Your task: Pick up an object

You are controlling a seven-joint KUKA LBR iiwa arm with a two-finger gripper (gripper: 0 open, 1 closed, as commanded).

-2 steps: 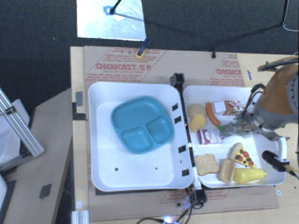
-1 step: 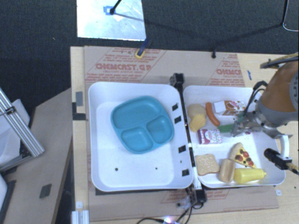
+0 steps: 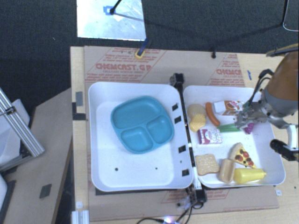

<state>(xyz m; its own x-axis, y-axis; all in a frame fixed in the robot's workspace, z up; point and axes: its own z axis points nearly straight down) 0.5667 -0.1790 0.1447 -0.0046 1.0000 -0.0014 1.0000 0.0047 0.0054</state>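
A brown bench holds two white bins. The left bin has a blue tray with three parts. The right bin is full of toy food: a corn cob, a hot dog, a cracker, a pizza slice. The gripper sits low by a purple piece and a green piece. Its grip is too small to make out.

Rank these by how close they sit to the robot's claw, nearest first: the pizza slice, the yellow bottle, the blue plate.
Measured from the gripper in the right bin:
1. Pizza slice, just below it in the same bin.
2. Yellow bottle, lower still, by the bin's front edge.
3. Blue plate, far off in the left bin.
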